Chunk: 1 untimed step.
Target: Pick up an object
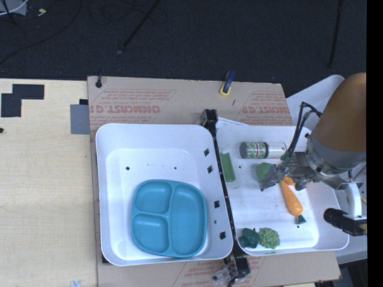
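In the right bin (pixel 311 238) lies an orange carrot (pixel 292 201) with a green tip at its near end. My gripper (pixel 282 183) hangs low over the carrot's far end, open, with one finger on each side of it. A dark green piece (pixel 264 170) lies just left of the gripper. Further back, a small bottle (pixel 257 150) with a green label lies on its side. A long green object (pixel 227 166) rests along the bin's left wall. Two green broccoli-like pieces (pixel 261 238) sit at the bin's front edge.
The left bin (pixel 114 160) holds a blue divided plate (pixel 169 217). A black clamp bar (pixel 216 178) runs between the bins. Brown cardboard (pixel 155 103) lies under both bins. The arm's grey and orange body (pixel 344 124) looms over the right bin's right side.
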Each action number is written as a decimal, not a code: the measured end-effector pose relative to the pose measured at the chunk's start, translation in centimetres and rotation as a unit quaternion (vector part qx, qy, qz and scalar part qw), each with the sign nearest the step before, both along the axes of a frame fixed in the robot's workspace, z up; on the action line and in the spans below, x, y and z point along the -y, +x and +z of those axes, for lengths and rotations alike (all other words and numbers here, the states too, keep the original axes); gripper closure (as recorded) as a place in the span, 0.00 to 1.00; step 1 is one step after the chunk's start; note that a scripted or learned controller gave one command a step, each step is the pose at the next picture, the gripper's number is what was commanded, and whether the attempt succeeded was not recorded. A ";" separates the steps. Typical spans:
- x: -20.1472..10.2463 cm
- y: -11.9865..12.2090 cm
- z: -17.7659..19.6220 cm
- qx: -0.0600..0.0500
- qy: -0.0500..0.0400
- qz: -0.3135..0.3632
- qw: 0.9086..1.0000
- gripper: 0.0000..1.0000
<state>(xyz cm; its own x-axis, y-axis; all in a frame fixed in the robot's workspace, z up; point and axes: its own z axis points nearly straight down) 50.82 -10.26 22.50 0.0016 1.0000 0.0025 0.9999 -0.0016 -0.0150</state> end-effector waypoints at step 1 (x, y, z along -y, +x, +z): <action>0.0 0.2 0.6 0.006 -0.001 0.001 1.000 0.00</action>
<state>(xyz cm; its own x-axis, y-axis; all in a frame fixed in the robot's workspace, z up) 51.05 -10.29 23.09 -0.0003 1.0000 0.0013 1.0000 0.0003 -0.0038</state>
